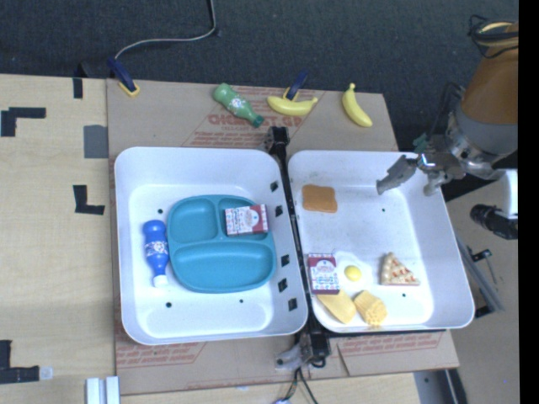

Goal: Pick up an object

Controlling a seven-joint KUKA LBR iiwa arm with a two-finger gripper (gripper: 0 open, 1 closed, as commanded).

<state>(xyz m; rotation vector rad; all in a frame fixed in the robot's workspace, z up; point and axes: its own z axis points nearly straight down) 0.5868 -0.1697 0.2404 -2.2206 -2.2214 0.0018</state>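
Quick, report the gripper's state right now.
Gripper: open, holding nothing, hanging over the upper right corner of the right bin.

Grey round arm (pixel 487 129) at three o'clock, with a wide orange band (pixel 493 87) around it. Above the band, a dark top with a thin yellow line. Below the grey part, a small silver gripper (pixel 413 173) with two grey fingers (pixel 392 178), long and thin. Maybe a dark cable by the wrist, too blurry to tell.
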